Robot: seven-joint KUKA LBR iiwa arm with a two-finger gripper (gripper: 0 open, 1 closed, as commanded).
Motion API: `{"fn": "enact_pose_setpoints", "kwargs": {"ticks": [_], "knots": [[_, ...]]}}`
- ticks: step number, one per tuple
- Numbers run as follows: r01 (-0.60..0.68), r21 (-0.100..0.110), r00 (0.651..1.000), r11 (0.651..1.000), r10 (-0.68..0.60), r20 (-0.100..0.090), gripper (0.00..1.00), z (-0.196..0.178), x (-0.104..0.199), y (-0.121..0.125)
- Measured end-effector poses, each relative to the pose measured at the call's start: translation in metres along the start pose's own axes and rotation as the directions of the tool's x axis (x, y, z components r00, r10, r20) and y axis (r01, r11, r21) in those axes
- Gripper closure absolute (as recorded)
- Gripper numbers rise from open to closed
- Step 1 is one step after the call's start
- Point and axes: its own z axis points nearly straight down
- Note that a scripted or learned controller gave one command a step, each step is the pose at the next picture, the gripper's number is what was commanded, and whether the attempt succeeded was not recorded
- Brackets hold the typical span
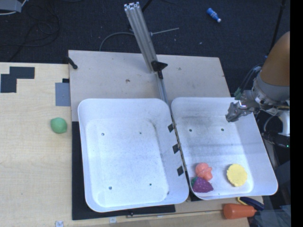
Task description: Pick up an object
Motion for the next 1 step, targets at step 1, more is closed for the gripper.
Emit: {"fn": "enact_pose_setpoints", "kwargs": {"ticks": [1], "knots": [[0.0, -0.002, 1.0, 1.0, 0.0, 0.0, 1.0, -0.0525, -0.0006, 0.0008]]}}
